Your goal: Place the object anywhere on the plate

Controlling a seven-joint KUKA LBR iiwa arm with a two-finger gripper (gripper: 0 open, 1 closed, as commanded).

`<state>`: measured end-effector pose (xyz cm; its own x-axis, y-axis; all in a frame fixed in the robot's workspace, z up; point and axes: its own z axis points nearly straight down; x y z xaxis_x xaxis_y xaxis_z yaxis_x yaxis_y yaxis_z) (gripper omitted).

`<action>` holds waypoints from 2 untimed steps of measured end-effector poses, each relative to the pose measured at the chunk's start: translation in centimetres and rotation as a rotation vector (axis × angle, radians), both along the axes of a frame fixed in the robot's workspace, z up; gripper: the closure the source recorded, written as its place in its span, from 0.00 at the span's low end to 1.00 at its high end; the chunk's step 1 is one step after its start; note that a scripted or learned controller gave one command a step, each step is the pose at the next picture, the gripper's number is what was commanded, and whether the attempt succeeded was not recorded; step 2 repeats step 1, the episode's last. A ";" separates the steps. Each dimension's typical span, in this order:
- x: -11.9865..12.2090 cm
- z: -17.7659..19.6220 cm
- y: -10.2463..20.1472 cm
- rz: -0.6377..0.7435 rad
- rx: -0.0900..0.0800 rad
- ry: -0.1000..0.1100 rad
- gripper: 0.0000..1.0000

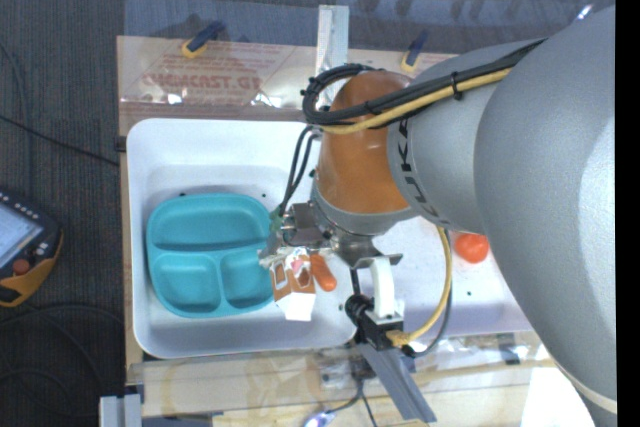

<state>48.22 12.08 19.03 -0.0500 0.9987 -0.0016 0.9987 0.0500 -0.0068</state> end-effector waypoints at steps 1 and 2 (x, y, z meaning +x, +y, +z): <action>0.0 0.0 -0.1 -0.001 0.000 -0.001 0.00; 0.0 0.0 -0.1 -0.001 0.000 -0.001 0.00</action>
